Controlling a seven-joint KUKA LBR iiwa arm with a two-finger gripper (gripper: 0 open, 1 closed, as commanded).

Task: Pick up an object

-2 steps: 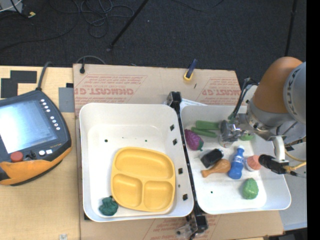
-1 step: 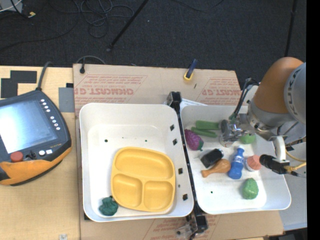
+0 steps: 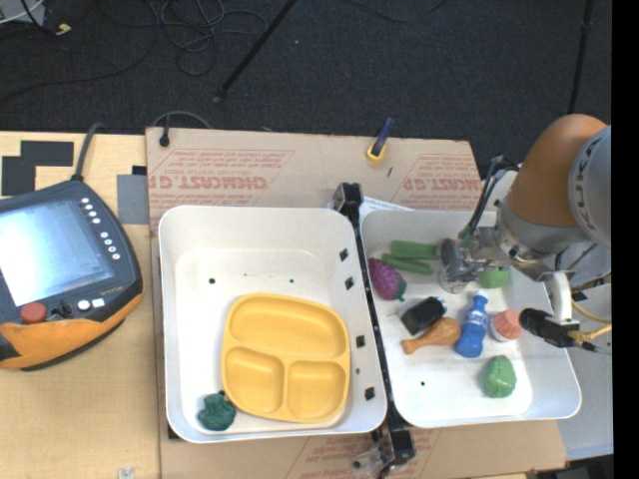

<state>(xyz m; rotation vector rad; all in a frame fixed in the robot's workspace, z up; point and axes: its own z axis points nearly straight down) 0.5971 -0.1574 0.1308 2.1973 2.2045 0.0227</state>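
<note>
Two glossy white bins [image 3: 190, 267], compartmented yellow tray [image 3: 287, 357]

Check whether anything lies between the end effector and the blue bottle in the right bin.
Nothing visible does. The end effector hangs over the right bin, just above the blue bottle in the picture, and bare bin floor lies between them. The black block and orange drumstick toy lie to the bottle's left.
</note>
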